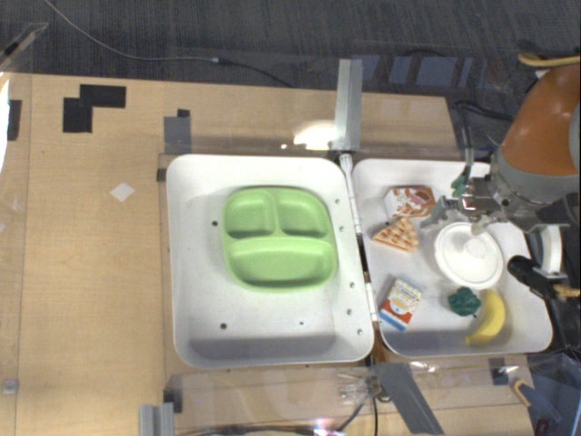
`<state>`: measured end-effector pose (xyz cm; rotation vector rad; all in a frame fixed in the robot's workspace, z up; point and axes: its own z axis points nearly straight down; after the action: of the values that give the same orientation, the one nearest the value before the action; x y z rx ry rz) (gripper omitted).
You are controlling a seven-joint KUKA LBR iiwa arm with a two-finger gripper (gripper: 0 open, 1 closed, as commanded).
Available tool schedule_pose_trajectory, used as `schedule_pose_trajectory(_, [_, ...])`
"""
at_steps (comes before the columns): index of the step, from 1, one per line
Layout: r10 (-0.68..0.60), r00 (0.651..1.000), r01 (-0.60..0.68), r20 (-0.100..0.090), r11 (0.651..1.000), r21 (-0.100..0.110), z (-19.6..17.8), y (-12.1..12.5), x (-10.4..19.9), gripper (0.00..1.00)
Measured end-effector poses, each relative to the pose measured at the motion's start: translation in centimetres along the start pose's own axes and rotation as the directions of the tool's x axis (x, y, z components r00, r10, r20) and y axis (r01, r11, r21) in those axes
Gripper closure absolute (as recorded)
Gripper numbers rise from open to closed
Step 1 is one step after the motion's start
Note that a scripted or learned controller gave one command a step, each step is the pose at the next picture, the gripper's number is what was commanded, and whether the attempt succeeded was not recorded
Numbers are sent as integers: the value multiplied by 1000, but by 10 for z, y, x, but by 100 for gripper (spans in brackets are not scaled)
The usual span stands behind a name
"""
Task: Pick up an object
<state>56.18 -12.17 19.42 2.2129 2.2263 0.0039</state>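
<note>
The right bin (pixel 536 334) holds several objects. A red and white snack packet (pixel 410 200) lies at its far left, with a waffle-patterned piece (pixel 397 235) just in front of it. A white round bowl (pixel 468 254) sits in the middle. Along the front lie a small white, blue and red box (pixel 400 301), a dark green lump (pixel 464 302) and a yellow banana (pixel 488 318). My gripper (pixel 474 218) hangs over the far rim of the white bowl, to the right of the snack packet.
The left bin (pixel 195 334) contains a green divided plate (pixel 277 238). A metal divider (pixel 360 243) runs between the bins. The arm's orange band (pixel 543 134) and grey wrist cover the right bin's far right corner. Bare wooden bench (pixel 82 271) lies to the left.
</note>
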Motion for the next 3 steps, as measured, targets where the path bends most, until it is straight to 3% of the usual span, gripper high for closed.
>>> schedule_pose_trajectory(1, [-57, 998, 57, 0, 998, 1, 97, 56, 23, 0])
schedule_pose_trajectory(2, [-76, 997, 77, -16, 995, 67, 101, 94, -3, 0])
schedule_pose_trajectory(3, [75, 997, -75, 16, 996, 40, 99, 99, 13, 0])
